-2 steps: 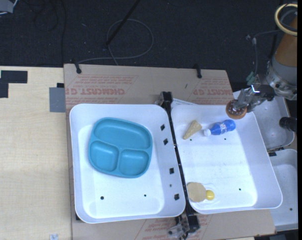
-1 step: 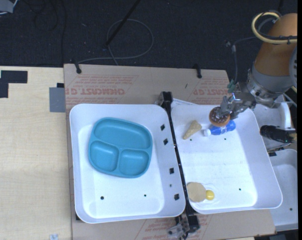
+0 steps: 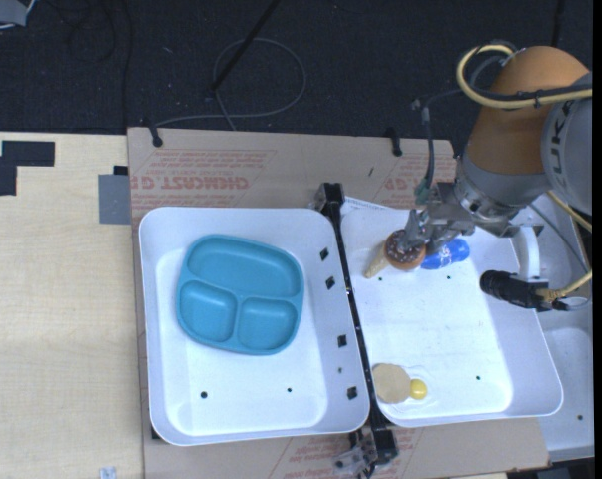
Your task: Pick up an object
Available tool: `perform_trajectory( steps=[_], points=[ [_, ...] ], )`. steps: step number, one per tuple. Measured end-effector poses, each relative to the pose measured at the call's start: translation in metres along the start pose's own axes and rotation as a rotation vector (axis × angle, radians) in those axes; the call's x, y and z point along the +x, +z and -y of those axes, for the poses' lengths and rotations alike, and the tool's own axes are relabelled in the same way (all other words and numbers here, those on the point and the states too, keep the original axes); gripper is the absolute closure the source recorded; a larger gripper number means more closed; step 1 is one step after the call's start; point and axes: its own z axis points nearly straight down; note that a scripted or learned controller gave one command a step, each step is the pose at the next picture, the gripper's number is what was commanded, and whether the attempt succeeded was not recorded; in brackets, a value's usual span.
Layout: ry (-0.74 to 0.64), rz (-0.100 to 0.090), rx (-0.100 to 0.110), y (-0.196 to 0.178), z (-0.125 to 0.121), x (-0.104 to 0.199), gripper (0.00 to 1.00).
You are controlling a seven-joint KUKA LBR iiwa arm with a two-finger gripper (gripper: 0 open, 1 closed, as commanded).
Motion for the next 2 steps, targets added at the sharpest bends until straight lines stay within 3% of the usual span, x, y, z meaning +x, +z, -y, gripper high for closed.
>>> perform_trajectory(
  steps=[2],
  points=[
    [-0.001,0.000,-0.001,-0.013,0.025,0.104,1.00]
  ],
)
